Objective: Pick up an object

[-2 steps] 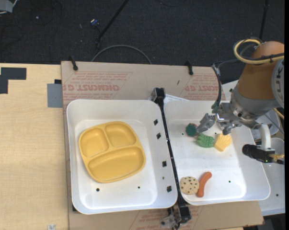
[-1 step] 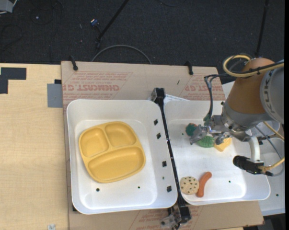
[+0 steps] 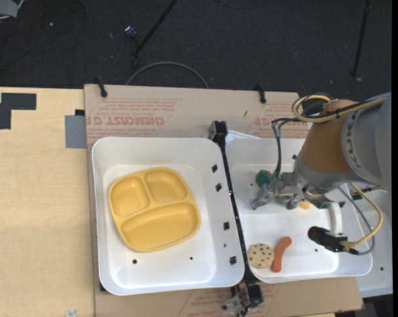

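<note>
We find the gripper [image 3: 272,195] low in the right bin [image 3: 251,152], near its left wall; whether it is parted or closed we cannot tell. A cookie [image 3: 259,254] and sausage [image 3: 281,253] lie at that bin's front edge. A yellow tray [image 3: 154,207] occupies the left bin [image 3: 113,157].

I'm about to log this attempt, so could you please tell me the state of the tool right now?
Tool: low in the right bin, beside a small green object; whether it is open, closed or holding anything cannot be told.
</note>
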{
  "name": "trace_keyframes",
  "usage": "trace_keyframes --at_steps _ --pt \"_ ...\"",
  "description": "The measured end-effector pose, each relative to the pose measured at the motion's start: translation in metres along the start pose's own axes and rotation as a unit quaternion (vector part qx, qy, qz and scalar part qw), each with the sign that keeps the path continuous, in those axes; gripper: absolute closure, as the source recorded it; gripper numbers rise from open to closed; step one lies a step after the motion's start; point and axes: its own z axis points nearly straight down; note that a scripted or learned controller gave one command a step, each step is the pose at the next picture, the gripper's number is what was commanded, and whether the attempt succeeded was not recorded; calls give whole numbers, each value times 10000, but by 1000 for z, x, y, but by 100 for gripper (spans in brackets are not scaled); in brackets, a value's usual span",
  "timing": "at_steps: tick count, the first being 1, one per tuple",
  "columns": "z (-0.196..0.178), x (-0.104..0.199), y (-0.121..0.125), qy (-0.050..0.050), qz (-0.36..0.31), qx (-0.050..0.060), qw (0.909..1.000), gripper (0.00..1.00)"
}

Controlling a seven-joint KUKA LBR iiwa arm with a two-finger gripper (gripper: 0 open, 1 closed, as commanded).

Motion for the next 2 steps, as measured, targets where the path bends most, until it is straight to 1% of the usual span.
trace_keyframes --at_steps 1,2 --pt "-7 -1 -1 6 14 33 10000 100" --pt "-70 -1 -1 -14 -3 -66 10000 100"
